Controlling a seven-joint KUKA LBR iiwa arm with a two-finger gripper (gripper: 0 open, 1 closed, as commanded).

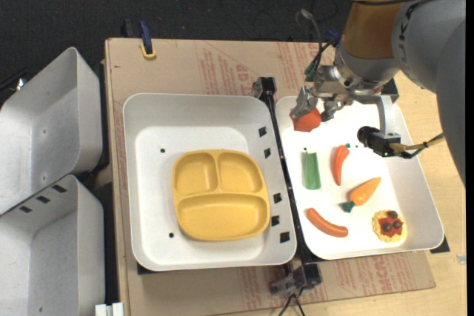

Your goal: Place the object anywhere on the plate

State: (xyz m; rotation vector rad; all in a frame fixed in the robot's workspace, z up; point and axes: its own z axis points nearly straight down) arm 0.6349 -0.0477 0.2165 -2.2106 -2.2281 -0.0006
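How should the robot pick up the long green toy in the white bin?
Probably grip the long green toy across its narrow middle, coming straight down from above. It lies flat on the right white bin floor, lengthwise up and down in the view, so the gripper's fingers would best close on its long left and right sides, where there is free space.

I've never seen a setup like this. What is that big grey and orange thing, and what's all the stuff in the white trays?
It is a robot arm, filmed from a camera above the bench. Its gripper sits over the right bin, with a red toy between its fingers. That bin also contains toy food: a green piece, a red pepper, a carrot, a sausage and a small pizza. The left bin contains a yellow plate with compartments, where the toy should go.
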